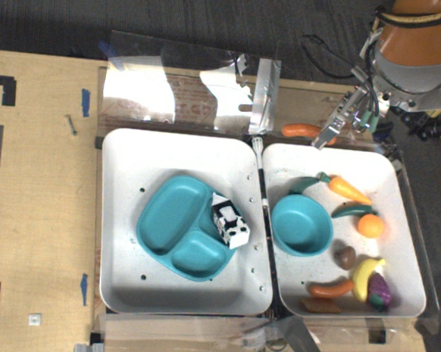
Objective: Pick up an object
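My gripper (pixel 338 126) hangs above the far edge of the right bin (pixel 407 224), its fingers pointing down-left with nothing visible between them. In that bin lie a teal bowl (pixel 301 225), a carrot (pixel 346 188), an orange ball (pixel 369 224), a brown lump (pixel 344 255), a yellow banana (pixel 364 275), a purple eggplant (pixel 379 291) and a red sausage (pixel 328 289). A dark green piece (pixel 351 210) lies beside the orange ball. The left bin (pixel 131 157) holds a teal divided plate (pixel 182 225) with a black-and-white toy (pixel 230 221) on its right rim.
An orange sausage-like piece (pixel 300 130) lies on the bench behind the right bin, just left of my gripper. A clear plastic sheet (pixel 189 89) stands behind the left bin. Cables run at the top right.
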Controlling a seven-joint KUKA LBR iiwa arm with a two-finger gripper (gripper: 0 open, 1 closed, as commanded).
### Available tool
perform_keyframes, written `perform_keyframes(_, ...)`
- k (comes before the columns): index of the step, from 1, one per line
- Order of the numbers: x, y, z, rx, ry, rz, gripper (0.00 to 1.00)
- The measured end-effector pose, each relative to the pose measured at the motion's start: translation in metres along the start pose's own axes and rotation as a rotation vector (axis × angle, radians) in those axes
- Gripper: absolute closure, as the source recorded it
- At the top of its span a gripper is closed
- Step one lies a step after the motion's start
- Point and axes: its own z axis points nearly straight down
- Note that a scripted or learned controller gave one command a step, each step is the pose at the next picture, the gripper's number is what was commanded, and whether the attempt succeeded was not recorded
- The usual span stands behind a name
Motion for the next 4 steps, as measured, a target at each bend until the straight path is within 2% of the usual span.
perform_keyframes(1, -0.011, 0.008, 0.056, 0.003, 0.008, -0.14, 1.0)
perform_keyframes(2, -0.011, 0.007, 0.01, -0.002, -0.003, -0.029, 1.0)
perform_keyframes(3, 0.0, 0.0, 0.065, 0.003, 0.008, -0.086, 1.0)
perform_keyframes(4, 0.006, 0.016, 0.02, -0.001, -0.001, 0.135, 1.0)
